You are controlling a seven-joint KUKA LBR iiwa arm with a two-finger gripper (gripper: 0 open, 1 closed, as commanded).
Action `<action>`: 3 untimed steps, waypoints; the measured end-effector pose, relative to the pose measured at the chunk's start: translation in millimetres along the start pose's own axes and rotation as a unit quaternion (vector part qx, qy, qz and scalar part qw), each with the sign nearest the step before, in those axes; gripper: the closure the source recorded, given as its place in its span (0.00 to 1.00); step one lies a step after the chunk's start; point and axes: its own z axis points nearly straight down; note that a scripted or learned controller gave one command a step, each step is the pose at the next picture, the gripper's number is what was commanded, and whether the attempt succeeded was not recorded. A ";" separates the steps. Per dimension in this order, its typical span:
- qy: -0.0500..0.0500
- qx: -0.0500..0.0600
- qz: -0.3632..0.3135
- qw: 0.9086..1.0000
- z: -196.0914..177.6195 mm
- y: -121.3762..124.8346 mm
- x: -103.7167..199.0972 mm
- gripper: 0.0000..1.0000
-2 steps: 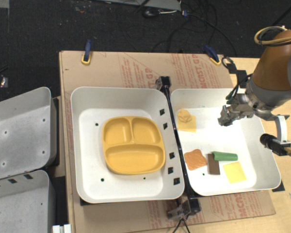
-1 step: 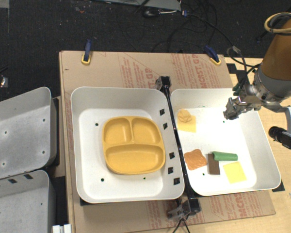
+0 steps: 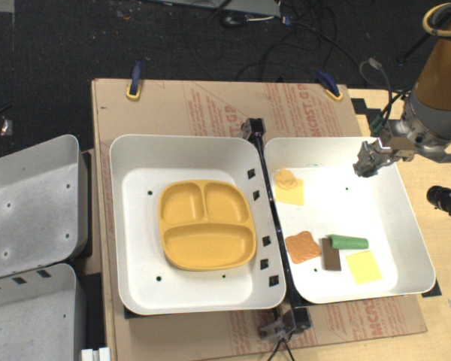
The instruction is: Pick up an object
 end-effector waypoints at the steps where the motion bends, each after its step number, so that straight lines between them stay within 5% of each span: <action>1: 0.001 0.003 -0.002 1.000 21.4 15.0 50.8 1.00; 3: 0.001 0.003 -0.002 1.000 41.6 42.2 156.5 1.00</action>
